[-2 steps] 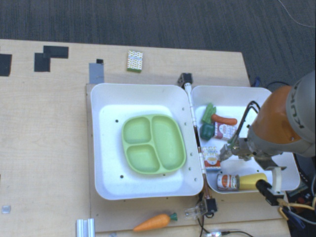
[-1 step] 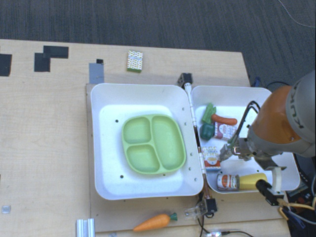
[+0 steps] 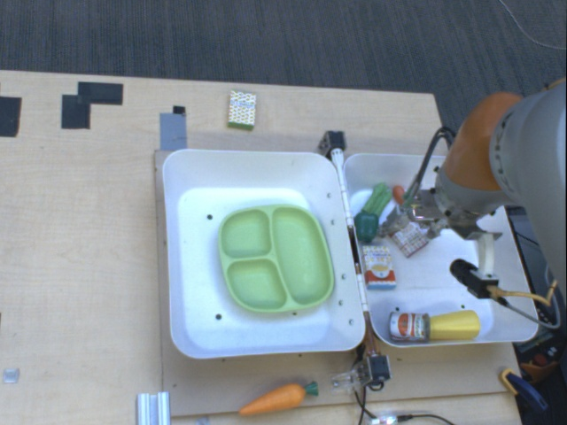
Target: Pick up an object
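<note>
Two white bins sit side by side on your bench, and your gripper (image 3: 409, 222) hangs low in the right bin (image 3: 505, 321), the grey arm (image 3: 523, 162) with its orange band reaching in from the right. You cannot tell from this view whether the fingers stand wide or narrow, because the wrist hides them. A small patterned packet (image 3: 410, 238) lies right under the gripper's tip, touching or nearly so; whether it is gripped is not clear. Just to the gripper's left you see a green bottle-shaped toy (image 3: 373, 211) lying tilted against the bin's left wall. Below and slightly left of the gripper lies a small white and red carton (image 3: 379, 266). Farther below, along the near wall, a yellow bottle with a red label (image 3: 436, 326) lies on its side. Well to the gripper's left, the left bin (image 3: 190, 326) holds a pale green divided plate (image 3: 275, 257). Outside the bins, a toy carrot (image 3: 278, 398) lies on the bench (image 3: 80, 264) below the left bin, and a small patterned box (image 3: 242, 110) sits above it
</note>
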{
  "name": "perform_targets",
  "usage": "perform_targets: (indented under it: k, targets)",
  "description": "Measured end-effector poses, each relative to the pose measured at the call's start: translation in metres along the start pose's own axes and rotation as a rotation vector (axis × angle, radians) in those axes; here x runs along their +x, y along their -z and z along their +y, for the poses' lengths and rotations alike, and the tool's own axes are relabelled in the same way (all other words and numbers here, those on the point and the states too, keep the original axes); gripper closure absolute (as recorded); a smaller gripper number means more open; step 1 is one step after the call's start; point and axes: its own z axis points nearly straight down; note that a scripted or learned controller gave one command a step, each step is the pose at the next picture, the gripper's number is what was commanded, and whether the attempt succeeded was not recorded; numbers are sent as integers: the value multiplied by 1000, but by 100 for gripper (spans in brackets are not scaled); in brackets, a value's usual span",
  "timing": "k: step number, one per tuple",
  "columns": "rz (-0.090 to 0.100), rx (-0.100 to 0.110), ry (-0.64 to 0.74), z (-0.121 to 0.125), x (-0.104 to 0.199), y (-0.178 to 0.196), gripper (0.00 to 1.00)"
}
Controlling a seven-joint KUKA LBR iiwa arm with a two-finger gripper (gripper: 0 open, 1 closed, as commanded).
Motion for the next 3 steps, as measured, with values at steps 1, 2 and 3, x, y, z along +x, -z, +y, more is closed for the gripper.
perform_targets:
  k: [1, 2, 3]
  targets:
    - [-1, -3, 7, 1, 1, 11, 100]
    - [3, 5, 2, -40, 45, 99, 100]
    - [3, 7, 0, -73, 54, 125, 100]
